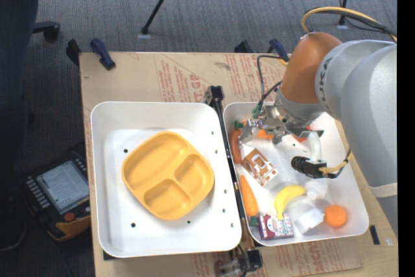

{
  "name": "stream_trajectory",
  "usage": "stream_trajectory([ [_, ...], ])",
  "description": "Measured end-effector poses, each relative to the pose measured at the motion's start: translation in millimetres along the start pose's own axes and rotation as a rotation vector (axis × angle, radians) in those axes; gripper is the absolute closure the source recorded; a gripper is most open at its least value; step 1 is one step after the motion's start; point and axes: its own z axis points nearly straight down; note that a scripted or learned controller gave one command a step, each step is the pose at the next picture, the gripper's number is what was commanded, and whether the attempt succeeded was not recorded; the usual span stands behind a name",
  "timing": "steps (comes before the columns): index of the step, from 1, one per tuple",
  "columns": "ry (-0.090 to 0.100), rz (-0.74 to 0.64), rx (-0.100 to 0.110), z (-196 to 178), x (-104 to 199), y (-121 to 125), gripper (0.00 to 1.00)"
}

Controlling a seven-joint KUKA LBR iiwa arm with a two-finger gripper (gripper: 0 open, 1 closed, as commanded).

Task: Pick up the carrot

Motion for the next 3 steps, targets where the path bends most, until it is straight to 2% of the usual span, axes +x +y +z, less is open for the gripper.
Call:
stream_trajectory([
  [1, -0.001, 0.001, -0.005, -29.0, -58.5, 1.2, 0.00],
  [2, 0.000, -0.002, -0.003, -1.2, 1.1, 0.9, 0.00],
  [3, -0.002, 0.001, -0.007, -78.1, -74.3, 1.1, 0.00],
])
